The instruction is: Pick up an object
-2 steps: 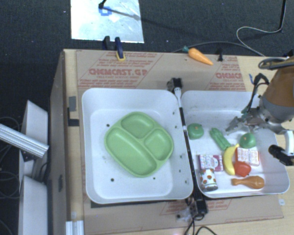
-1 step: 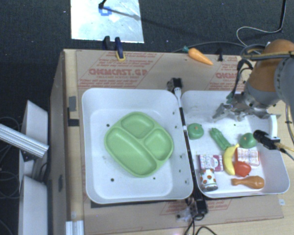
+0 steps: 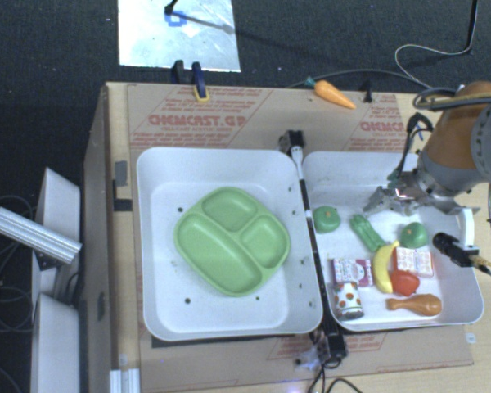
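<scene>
The gripper (image 3: 395,196) hangs over the right bin (image 3: 344,169); whether it is wide or narrow, I cannot tell. Just below it lie a green stick (image 3: 366,232) and a green ball (image 3: 412,235); the banana (image 3: 382,268) sits lower.

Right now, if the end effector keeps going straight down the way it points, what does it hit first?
Probably bare floor of the right bin. The end effector hangs over it, with the green pickle and green round fruit just nearer the camera. Depth is hard to judge.
</scene>
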You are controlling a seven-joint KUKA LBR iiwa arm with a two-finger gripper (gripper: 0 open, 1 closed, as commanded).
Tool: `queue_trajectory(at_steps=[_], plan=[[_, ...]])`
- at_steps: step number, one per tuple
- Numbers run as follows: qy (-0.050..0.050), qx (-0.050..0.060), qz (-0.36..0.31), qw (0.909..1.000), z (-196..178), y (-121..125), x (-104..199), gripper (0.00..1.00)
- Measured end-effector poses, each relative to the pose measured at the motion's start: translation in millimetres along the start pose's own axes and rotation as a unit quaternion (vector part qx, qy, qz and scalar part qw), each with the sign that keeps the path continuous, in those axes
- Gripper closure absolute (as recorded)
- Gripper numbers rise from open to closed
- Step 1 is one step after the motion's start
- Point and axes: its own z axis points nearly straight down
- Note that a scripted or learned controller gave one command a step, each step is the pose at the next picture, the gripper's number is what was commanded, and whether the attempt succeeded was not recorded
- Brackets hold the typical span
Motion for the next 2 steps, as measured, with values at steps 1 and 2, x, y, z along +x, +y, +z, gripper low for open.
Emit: queue_trajectory(at_steps=[1,2], plan=[[0.0,-0.001,-0.001,1.0,-0.5,46.1,2.2,0.0],[-0.001,-0.002,0.0,1.0,-64.1,56.7,-25.1,0.0]])
